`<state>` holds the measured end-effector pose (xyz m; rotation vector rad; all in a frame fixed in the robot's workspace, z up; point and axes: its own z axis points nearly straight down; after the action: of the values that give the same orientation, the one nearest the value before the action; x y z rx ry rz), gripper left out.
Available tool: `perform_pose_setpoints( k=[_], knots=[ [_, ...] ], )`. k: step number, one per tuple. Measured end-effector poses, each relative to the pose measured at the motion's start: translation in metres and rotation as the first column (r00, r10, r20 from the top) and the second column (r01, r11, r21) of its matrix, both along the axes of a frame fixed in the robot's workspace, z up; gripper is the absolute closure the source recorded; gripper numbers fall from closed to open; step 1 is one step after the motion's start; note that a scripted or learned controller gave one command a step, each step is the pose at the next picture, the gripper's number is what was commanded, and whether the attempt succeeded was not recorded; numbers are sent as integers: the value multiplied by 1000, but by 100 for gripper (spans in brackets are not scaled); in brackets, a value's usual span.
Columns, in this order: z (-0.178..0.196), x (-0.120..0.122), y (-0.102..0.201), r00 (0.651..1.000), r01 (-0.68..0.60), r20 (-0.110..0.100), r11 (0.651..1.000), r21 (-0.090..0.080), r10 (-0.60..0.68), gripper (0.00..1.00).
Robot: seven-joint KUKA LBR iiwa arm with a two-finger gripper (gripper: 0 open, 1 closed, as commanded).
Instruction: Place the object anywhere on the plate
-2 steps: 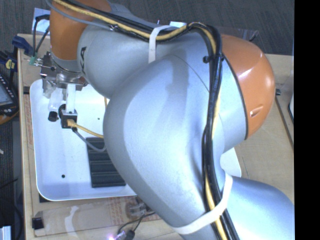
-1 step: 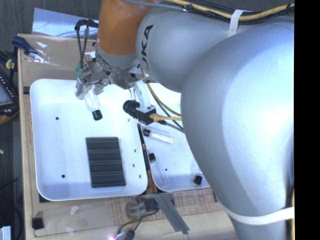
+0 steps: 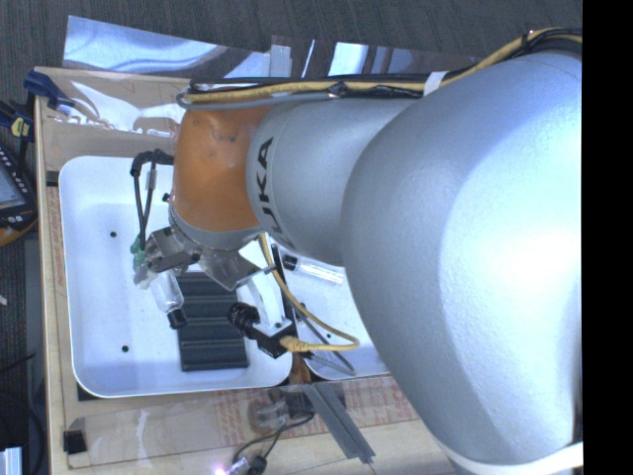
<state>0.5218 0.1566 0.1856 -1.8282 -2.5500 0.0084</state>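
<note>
One white bin (image 3: 89,295) is filling the left of the frame, its floor lying mostly bare. Just right of that bare floor, at mid-height, a small green and clear piece (image 3: 148,257) is sitting tight against the wrist. It may be the object, or it may be a fitting on the arm; I cannot tell which. Directly below and a little right of it, the gripper (image 3: 212,334) is showing as a dark ribbed block, its long axis running from the upper left down toward the bin's near rim. Whether it is spread, closed or pinching anything cannot be told from this angle. Above it, the orange band (image 3: 213,176) is joining the grey arm (image 3: 445,245), which is covering the whole right of the frame. Under the arm, at lower centre, a pale curved edge (image 3: 336,364) is peeking out, possibly the plate. If so, the coming move is probably heading rightward from the gripper.
</note>
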Motion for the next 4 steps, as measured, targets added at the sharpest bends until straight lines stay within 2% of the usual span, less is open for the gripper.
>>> perform_pose_setpoints(
  k=[1, 2, 3, 4],
  knots=[
    [31, 70, -71, 983, 186, 6, 983, 0, -186, 100],
    [-40, 75, 19, 941, 339, -1, 941, -1, -339, 100],
    [74, 118, 46, 976, 219, 5, 976, 2, -219, 100],
    [-92, 132, 38, 879, 476, 0, 879, -2, -476, 100]
  ],
)
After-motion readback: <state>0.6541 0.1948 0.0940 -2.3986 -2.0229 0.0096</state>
